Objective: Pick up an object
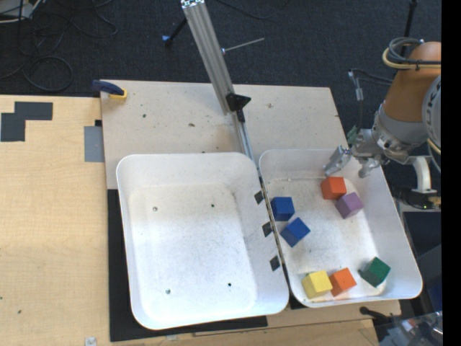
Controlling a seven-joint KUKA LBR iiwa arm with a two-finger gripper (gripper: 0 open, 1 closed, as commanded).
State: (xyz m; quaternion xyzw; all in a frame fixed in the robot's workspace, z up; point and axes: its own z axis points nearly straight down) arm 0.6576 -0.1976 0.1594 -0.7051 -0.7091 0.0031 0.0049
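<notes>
While my pincer [353, 163] hangs over the far edge of the right bin [403, 231], its two fingers stand apart with nothing between them.

Just near of it sits an orange cube [333, 187], matte and square-edged, with a purple cube [349, 204] touching or almost touching its near-right corner. Left of those, close to the bin's left wall, lie two blue cubes [282, 207], one just nearer than the other. Along the near rim I see a yellow cube [316, 284], a second orange cube [343, 280] beside it, and a green cube [375, 272] further right. The left bin [144, 193] lies alongside.
</notes>
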